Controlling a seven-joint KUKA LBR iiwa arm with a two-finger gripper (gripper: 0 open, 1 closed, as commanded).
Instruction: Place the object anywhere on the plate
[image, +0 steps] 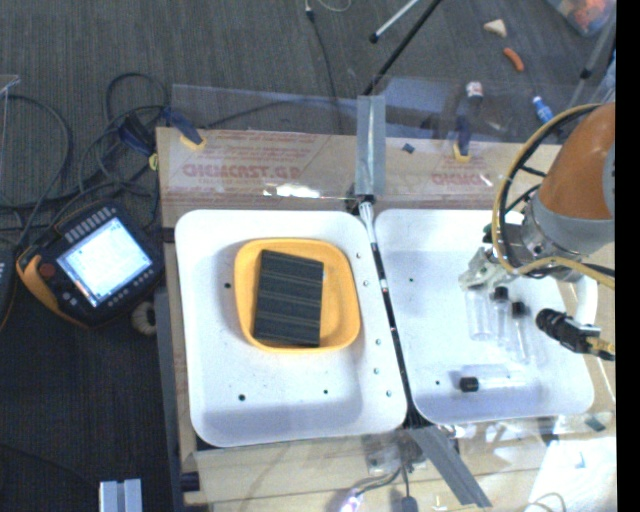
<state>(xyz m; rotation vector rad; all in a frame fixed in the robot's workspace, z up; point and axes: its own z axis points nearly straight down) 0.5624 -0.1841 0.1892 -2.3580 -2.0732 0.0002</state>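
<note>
End effector (497, 310), grip state unclear, hangs well apart from black block (289, 297) on plate (343, 300)

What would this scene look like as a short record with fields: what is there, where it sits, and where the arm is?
plate: square yellow plate, lying in the left white bin
object: dark grey ribbed rectangular block, resting flat on the plate
task state: block already on the plate
arm: grey arm with orange band, over the right white bin
gripper: clear gripper, low over the right bin, nothing seen held
small item: small dark piece on the right bin floor
</note>
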